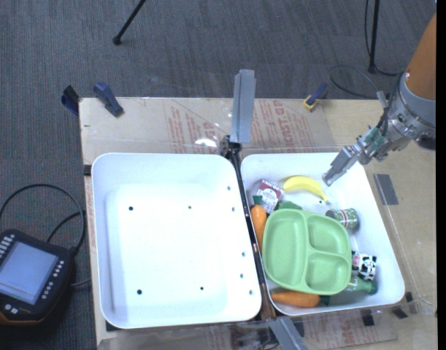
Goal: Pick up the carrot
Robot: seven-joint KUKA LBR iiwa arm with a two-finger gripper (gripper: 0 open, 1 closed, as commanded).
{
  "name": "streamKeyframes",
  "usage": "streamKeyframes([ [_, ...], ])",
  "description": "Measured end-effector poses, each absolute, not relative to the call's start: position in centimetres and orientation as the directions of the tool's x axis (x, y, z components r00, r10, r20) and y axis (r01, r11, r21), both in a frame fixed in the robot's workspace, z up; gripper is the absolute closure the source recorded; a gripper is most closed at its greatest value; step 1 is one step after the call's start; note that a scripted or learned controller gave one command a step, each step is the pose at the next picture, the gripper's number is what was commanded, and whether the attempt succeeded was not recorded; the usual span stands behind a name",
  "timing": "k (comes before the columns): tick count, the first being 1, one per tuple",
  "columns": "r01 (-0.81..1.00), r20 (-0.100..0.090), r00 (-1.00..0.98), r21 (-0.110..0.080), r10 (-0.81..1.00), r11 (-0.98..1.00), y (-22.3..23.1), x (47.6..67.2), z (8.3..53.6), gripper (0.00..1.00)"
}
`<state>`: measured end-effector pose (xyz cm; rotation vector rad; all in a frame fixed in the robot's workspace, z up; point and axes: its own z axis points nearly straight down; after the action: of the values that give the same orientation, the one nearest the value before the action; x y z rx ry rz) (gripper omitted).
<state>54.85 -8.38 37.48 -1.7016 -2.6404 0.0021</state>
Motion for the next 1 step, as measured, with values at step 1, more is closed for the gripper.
streamKeyframes([
  [1,0.937,0.001,-0.35,-0.004,0.937,0.35,-7.47,60.88,28.16,0.0],
])
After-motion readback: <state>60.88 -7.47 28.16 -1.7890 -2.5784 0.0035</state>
